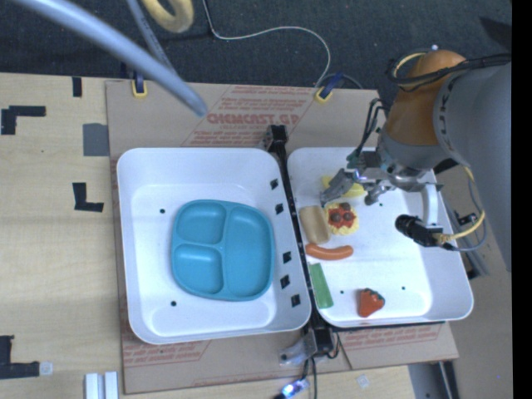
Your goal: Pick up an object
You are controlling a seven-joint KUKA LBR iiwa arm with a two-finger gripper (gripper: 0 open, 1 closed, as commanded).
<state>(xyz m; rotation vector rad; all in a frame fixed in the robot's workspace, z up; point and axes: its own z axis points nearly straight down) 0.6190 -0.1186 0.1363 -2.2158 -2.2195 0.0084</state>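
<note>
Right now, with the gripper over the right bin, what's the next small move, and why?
Probably lower straight down: the gripper hangs above the yellow piece and the pizza slice in the right bin, and nothing shows between its fingers.

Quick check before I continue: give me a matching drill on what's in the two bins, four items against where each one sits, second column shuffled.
Items:
1. blue divided plate
2. green stick
3. strawberry
4. hot dog sausage

Places:
A. right bin, near front corner
B. left bin, middle
C. right bin, along the divider edge at the front
D. right bin, just below the small pizza piece

Pairs: 1-B, 2-C, 3-A, 4-D
</note>
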